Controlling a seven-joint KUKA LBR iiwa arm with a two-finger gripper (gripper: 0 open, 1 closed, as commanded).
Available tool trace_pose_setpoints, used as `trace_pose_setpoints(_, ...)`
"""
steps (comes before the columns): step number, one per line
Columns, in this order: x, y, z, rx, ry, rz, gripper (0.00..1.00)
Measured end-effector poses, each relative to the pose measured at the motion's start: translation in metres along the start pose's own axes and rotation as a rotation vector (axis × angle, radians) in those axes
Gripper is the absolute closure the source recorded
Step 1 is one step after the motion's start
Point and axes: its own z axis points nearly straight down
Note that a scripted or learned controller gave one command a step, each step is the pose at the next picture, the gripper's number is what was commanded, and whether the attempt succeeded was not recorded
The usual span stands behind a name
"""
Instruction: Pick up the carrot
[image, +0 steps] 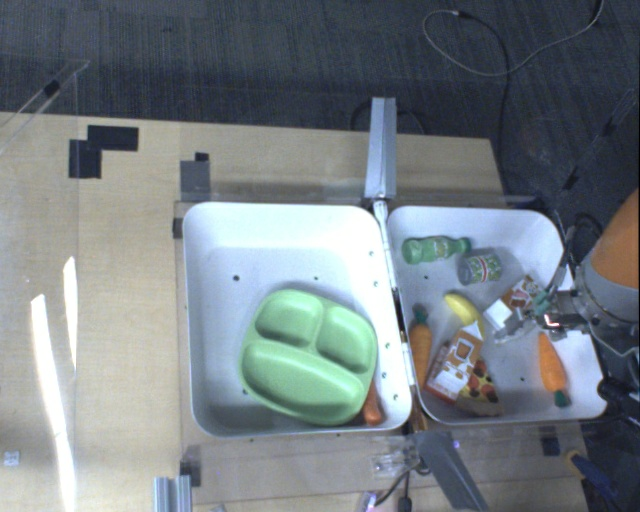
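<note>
Two carrots lie in the right bin. One carrot with a green top rests near the bin's right front corner. The other carrot lies along the bin's left wall beside a printed box. My gripper hovers in the right half of this bin, just up and left of the right-hand carrot. It is open and there is nothing between its fingers. An orange piece also peeks out from under the green plate in the left bin.
A green divided plate takes up much of the left bin. The right bin also holds a green bottle, a can, a yellow fruit and a small packet next to the gripper.
</note>
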Motion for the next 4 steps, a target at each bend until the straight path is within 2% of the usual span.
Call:
trace_pose_setpoints(1, 0.001, 0.003, -0.008, 0.0, 0.0, -0.009, 1.0)
trace_pose_setpoints(2, 0.001, 0.003, -0.008, 0.0, 0.0, -0.009, 0.0)
trace_pose_setpoints(3, -0.031, 0.003, 0.072, -0.012, 0.002, -0.121, 0.0)
trace_pose_setpoints(4, -0.034, 0.004, 0.08, -0.013, 0.007, -0.242, 0.0)
